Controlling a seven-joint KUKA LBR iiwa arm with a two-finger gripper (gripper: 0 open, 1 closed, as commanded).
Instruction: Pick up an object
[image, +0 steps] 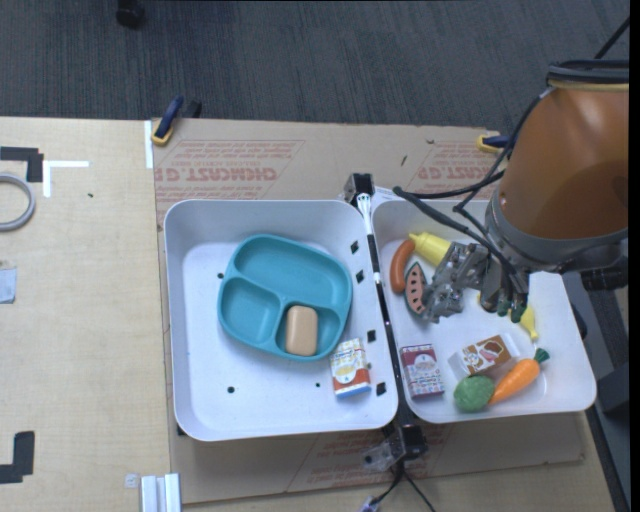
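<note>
I see the gripper (445, 290) low in the right bin (570, 390), its metal fingers beside the watermelon slice (414, 283) and hot dog (401, 263), though I cannot tell how they are set. A toy carrot (517, 378), green vegetable (474, 393) and small red carton (421, 371) lie near the front; the left bin (190, 300) holds a teal divided plate (270, 285) with a bread roll (301, 330).

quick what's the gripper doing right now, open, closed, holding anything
Gripper: low in the right bin, beside the watermelon slice; open or closed cannot be told.
</note>
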